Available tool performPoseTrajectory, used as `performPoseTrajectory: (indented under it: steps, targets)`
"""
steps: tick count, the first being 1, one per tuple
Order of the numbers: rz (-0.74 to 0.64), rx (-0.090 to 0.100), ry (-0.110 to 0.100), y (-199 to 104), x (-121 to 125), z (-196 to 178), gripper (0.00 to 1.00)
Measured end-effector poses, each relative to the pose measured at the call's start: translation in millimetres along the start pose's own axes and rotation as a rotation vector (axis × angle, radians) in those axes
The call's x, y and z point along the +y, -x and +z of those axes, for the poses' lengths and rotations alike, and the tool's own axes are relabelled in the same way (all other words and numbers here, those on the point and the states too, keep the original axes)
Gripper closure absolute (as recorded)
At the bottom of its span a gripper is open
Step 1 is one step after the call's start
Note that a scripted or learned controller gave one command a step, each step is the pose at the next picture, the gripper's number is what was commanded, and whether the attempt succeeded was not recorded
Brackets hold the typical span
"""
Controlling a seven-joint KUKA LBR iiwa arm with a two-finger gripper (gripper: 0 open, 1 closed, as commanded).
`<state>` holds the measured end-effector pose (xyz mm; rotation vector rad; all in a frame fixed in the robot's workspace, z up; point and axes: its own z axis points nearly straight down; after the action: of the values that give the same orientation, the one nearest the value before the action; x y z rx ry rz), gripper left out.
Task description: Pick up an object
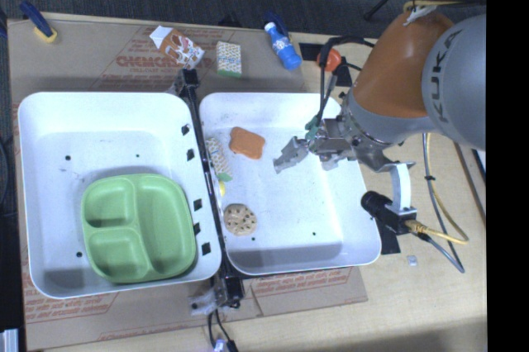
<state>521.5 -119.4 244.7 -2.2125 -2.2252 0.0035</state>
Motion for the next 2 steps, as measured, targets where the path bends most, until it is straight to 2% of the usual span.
performPoseTrajectory:
  steps: [1,2]
  targets:
    - [-0.002,0.001,0.002,-22.5,-34.3,152.1,0.00]
    - [-0.009,0.003,0.003,-23.5,-32.8,141.5,1.00]
